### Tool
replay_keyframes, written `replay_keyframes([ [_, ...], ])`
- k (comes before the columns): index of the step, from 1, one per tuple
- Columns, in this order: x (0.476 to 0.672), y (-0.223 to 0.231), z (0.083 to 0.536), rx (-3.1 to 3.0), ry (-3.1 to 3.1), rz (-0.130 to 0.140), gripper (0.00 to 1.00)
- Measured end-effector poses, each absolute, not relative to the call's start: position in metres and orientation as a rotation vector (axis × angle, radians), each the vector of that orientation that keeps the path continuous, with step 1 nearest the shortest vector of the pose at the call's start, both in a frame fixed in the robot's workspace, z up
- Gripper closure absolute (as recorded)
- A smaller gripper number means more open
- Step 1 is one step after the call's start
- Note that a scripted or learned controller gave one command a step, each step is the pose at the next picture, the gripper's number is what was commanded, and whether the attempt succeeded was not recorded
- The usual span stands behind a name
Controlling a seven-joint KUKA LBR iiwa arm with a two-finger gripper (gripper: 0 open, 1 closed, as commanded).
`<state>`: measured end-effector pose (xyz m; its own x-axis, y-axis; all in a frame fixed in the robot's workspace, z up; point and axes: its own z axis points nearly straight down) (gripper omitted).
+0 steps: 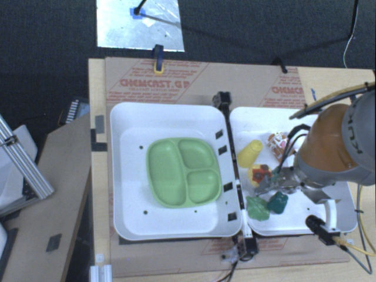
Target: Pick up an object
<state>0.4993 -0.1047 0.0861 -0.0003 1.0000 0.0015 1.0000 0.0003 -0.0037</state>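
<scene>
The right bin (247, 117) holds several small objects: a yellow piece (249, 152), a red and orange piece (259, 173), a white and red toy (277, 141), a light green piece (257, 208) and a teal piece (278, 202). My gripper (271, 182) reaches in from the right and sits low among them, just right of the red and orange piece and above the teal one. Its tips are blurred against the objects.
The left bin (126, 122) holds a green divided plate (181, 171). A black divider (230, 157) runs between the bins. The arm's orange band and grey body (332, 148) cover the right bin's right half.
</scene>
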Motion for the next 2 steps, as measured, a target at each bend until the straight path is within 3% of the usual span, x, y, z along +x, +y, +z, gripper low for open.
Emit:
replay_keyframes([
  [1, 0.501, -0.105, 0.099, -2.221, -2.223, -0.002, 1.00],
  [2, 0.509, -0.101, 0.161, -2.220, -2.231, -0.007, 1.00],
])
